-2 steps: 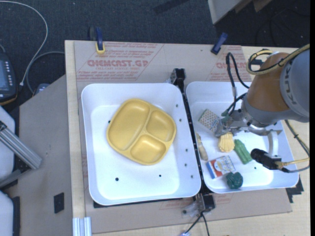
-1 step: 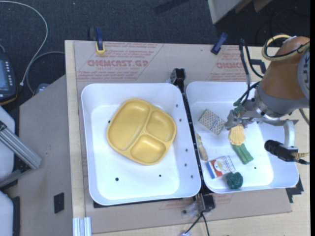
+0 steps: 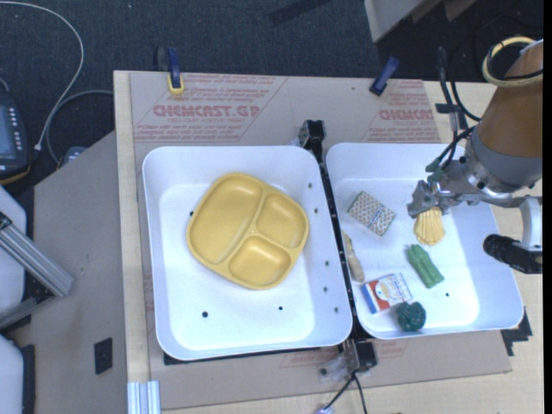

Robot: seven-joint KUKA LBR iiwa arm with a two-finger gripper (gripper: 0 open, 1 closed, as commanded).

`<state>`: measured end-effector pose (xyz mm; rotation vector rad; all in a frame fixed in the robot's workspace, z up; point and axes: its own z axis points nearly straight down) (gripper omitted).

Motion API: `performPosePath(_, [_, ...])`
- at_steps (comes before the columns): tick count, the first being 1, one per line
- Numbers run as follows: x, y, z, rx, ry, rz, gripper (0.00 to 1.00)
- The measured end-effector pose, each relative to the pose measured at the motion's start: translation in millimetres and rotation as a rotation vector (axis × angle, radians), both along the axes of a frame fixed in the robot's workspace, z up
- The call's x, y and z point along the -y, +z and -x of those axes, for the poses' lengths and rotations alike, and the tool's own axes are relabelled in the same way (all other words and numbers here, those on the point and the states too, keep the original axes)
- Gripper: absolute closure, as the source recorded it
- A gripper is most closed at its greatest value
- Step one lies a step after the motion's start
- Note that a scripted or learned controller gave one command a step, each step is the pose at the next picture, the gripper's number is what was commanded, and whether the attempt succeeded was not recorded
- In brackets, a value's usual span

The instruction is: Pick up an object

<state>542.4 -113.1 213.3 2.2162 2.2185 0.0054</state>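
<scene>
- The gripper (image 3: 429, 203) sat low over the right bin (image 3: 492, 317), at about two o'clock from that bin's middle; its fingers reached down to the top of a small yellow ridged object (image 3: 429, 228), but whether they were spread or closed around it could not be told from this slant.
- The yellow object lay just below the metal tips, touching or nearly so, and looked to be resting on the bin floor, not raised.
- Just at nine o'clock from it lay a patterned grey packet (image 3: 372, 212); at six o'clock, a green oblong piece (image 3: 424, 265).
- Farther toward seven o'clock were a red, white and blue card (image 3: 385, 292) and a dark teal lump (image 3: 411, 316), near each other; a thin tan stick (image 3: 354, 259) ran along the bin's left wall.
- The left bin (image 3: 172, 231) held a yellow divided plate (image 3: 247, 229), well apart from the arm.
- Both bins rested on a cardboard-covered tabletop (image 3: 259, 102).
- As a judgement: the reach toward a target seemed done, while a secure grasp and the lift remained.
</scene>
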Motion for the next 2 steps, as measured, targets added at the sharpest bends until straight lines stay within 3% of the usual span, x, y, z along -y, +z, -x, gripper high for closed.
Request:
performPosePath(1, [0,29,-1,-0.001,0.000,0.000,1.00])
performPosePath(2, [-55,24,16,-0.009,0.004,-0.004,1.00])
